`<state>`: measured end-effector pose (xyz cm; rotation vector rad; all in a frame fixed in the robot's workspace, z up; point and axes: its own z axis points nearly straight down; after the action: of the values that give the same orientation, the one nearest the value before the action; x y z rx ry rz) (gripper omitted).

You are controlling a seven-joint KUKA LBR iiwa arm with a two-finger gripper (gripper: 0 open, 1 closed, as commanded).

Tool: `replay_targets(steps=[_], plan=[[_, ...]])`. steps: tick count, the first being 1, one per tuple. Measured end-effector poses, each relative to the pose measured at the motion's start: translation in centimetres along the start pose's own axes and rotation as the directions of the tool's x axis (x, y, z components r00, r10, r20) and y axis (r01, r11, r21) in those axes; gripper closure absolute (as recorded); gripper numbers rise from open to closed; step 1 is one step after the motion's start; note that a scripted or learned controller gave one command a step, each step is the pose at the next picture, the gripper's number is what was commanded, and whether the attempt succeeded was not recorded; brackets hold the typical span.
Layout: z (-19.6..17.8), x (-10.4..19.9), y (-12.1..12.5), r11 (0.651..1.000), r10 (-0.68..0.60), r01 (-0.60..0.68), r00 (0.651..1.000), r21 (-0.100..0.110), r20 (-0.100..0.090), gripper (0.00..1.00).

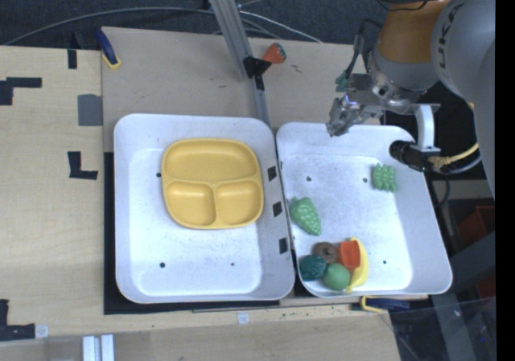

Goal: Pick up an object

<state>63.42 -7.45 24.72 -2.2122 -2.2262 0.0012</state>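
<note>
Camera view, looking down at a slant on two shallow white plastic bins set side by side on a pale wooden bench.

Left bin (133,215): holds one yellow three-compartment plastic tray (213,182), lying flat toward the far side of the bin.

Right bin (418,223): holds all the loose pieces. One pale green bumpy toy cluster (385,177) lies near the right wall. One green leafy toy vegetable (306,215) lies just beside the left wall, about midway. A heap sits in the near left corner: a brown ring-shaped piece (326,252), an orange-red block (349,254), a yellow curved banana-like piece (361,264), a round light green ball (337,276) and a dark green lump (313,268), all touching or overlapping.

Arm: grey with an orange band, reaching in from the right. Two-finger gripper (338,124) hangs over the far left corner of the right bin, above its rim, well apart from every piece. Whether its jaws stand apart or together cannot be told at this size; nothing is seen between them.

Task status, as judged: no object lifted, none touched. Every candidate rests on the bin floor. Left to do: choose a piece, travel over it, descend, close and raise. The green leafy vegetable and the bumpy cluster lie alone and look easier than the crowded corner heap.
</note>
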Motion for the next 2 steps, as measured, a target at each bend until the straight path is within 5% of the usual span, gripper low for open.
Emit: replay_targets(steps=[2], plan=[[-0.9, 10.2, -2.7, 1.000, -0.001, 0.001, 1.000, -0.001, 0.000, 1.00]])
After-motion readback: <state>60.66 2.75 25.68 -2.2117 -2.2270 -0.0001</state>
